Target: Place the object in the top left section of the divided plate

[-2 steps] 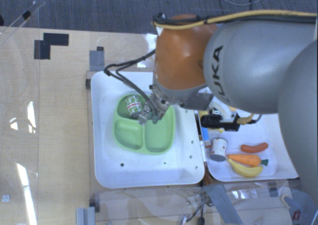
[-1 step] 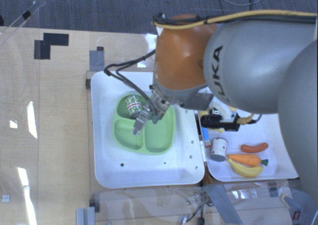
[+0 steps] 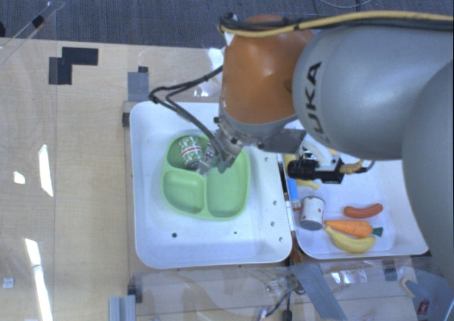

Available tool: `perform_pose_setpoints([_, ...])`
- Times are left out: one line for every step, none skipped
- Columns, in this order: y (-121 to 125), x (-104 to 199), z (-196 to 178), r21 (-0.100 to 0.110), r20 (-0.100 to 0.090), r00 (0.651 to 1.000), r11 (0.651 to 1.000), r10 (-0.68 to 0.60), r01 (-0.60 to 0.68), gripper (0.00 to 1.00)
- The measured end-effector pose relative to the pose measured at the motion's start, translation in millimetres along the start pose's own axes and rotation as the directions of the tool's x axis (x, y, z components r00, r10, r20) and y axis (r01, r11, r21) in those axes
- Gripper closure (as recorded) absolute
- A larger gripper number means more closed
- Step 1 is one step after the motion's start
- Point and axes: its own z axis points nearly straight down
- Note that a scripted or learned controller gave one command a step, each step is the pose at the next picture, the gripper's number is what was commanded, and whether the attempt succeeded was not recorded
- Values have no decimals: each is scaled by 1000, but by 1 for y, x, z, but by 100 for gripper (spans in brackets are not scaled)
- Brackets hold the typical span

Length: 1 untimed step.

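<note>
Green divided plate in the left bin holds a green can at 10 o'clock; gripper touches it, grip unclear.

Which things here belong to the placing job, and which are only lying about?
Job: green divided plate in the left bin; green can in its top left section; gripper beside the can.

Lying about, right bin: sausage, carrot, banana, small white can.
</note>
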Motion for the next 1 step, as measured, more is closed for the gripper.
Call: perform_pose_setpoints([0, 0, 0, 0, 0, 1000, 1000, 0, 0, 0])
